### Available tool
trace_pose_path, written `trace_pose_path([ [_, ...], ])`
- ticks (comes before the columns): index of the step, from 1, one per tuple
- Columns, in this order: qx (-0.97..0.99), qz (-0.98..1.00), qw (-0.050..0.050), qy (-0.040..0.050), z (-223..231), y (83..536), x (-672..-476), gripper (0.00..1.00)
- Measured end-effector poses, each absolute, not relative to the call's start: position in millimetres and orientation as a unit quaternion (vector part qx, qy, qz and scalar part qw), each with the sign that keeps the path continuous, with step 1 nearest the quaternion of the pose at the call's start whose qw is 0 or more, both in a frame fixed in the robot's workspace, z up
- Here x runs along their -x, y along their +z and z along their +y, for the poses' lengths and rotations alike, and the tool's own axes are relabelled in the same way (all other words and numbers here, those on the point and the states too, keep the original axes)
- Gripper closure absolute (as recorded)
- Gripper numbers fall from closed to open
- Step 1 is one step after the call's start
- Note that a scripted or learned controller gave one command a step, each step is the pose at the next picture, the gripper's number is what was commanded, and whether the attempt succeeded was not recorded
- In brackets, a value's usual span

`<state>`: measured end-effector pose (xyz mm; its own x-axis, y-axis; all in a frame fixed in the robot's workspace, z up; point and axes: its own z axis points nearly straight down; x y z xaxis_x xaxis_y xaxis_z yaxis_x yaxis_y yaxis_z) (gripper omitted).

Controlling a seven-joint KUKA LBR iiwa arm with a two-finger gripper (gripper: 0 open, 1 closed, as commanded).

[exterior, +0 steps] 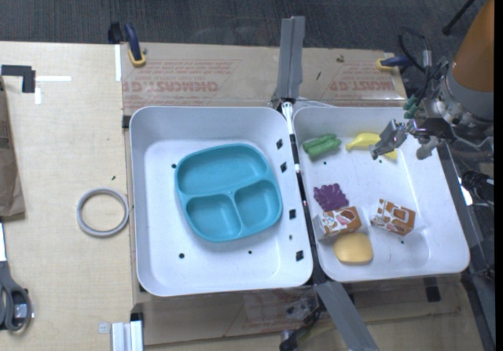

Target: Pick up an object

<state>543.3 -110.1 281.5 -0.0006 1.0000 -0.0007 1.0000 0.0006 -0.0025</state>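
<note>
Yellow, the small banana-shaped plastic toy [364, 140] lies in the right white bin [440, 263] just beside the two-finger gripper [406, 140], whose fingers stand apart, seemingly poised to grasp it.

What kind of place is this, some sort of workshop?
Probably a robot test lab: a robot arm reaches over two white bins, one holding toy food such as a banana, with cardboard clamped behind them.

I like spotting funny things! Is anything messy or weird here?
Nothing looks spilled or broken. The blue plate sits slanted in the left bin, and the toy food lies scattered in the right bin. A ring lies outside on the bench.
</note>
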Motion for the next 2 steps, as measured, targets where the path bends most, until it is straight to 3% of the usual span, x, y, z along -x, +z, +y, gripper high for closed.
trace_pose_path([
  [1, 0.644, -0.765, 0.000, 0.0008, -164.3, 225.8, -591.1, 0.00],
  [2, 0.628, -0.779, 0.000, 0.0006, -179.5, 140.1, -641.2, 0.00],
])
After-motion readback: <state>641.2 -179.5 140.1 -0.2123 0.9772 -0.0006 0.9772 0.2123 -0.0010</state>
